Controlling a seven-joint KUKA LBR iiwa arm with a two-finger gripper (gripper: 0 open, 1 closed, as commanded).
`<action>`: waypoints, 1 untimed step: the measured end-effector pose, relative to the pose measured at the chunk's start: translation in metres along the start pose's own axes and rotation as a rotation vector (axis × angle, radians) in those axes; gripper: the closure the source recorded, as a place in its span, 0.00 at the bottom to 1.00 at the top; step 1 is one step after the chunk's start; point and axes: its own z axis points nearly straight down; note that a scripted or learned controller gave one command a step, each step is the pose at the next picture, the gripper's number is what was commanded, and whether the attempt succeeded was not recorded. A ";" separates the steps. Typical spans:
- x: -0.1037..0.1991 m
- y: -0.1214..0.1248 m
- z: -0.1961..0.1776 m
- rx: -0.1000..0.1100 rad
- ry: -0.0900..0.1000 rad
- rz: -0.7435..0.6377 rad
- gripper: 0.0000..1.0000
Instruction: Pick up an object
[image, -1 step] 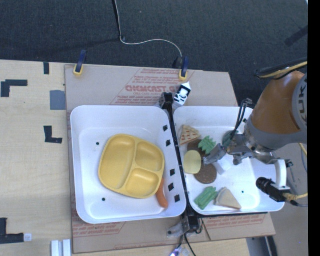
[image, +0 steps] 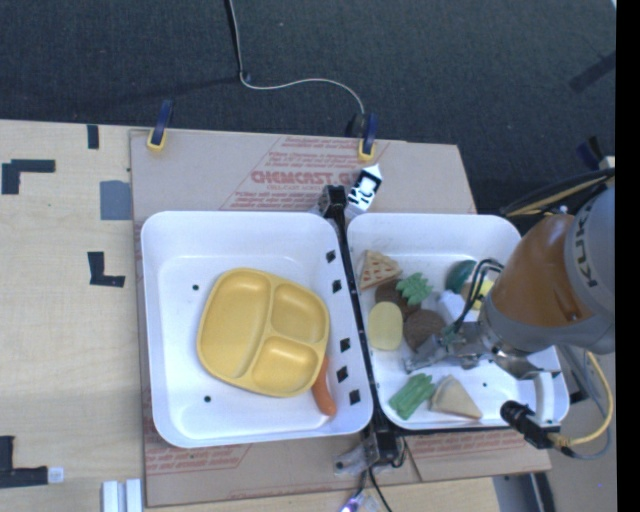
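My gripper (image: 436, 352) hangs low over the middle of the right bin (image: 500, 228), reaching in from the right below the arm's orange band. It sits just beside a brown piece (image: 424, 323) and above a green leafy toy (image: 410, 394) and a tan wedge (image: 456, 400). A pale yellow oval (image: 385, 325) lies to its left. A waffle-patterned triangle (image: 378, 269) and another green leafy piece (image: 414, 288) lie further back. A dark green round thing (image: 460, 272) lies at the back, partly behind the arm.
The left bin (image: 160, 300) holds a yellow divided plate (image: 264, 330) and an orange sausage-like piece (image: 323, 392) against the divider. A black strip (image: 347, 300) runs between the bins. A cable (image: 300, 85) trails over the bench at the back.
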 end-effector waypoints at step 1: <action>-0.042 0.003 -0.003 -0.004 -0.001 -0.002 0.00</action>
